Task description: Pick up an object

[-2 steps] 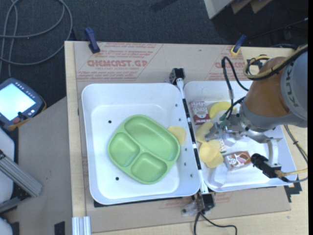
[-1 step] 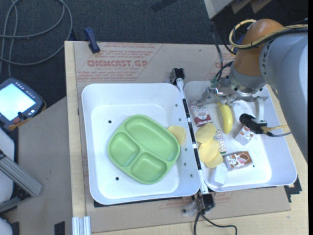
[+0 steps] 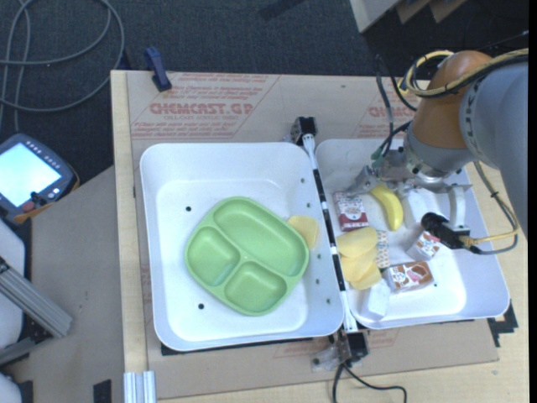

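Small curved yellow banana (image 3: 388,207) beside red-white packet (image 3: 351,211)

dark carpet (image 3: 67,91) under wooden bench (image 3: 243,99)

Bright even light, soft shadows, slight blur

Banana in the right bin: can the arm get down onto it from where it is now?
Probably yes. The banana lies on the bin floor with its top uncovered, just below the arm's wrist. A packet lies close on its left, which may crowd the grasp on that side.
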Robot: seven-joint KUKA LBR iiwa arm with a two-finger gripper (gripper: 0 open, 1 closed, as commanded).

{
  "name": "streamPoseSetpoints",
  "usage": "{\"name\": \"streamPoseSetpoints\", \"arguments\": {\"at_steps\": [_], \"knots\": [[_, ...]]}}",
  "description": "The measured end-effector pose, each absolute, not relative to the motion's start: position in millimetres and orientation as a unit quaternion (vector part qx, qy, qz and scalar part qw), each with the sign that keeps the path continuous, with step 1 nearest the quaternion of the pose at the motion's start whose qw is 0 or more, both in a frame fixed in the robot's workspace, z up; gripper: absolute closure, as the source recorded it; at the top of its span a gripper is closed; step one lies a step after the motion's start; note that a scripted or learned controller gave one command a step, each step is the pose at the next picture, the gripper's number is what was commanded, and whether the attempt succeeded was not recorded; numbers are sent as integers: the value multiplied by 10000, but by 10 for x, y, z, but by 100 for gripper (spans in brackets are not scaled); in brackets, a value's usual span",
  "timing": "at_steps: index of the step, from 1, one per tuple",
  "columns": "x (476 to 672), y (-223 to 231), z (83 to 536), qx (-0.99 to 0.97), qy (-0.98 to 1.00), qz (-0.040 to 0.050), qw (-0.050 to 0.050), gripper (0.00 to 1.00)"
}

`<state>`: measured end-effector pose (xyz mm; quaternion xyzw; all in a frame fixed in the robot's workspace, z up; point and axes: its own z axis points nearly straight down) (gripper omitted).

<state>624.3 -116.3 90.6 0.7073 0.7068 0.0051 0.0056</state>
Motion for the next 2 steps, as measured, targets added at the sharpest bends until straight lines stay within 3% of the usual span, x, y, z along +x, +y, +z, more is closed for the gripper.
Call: {"name": "streamPoseSetpoints", "arguments": {"at_steps": [1,2], "knots": [[6249,-1158,1011,7067,7074,50,62,100],[5664,-544,1848,7067,7075,0,-7,100]]}}
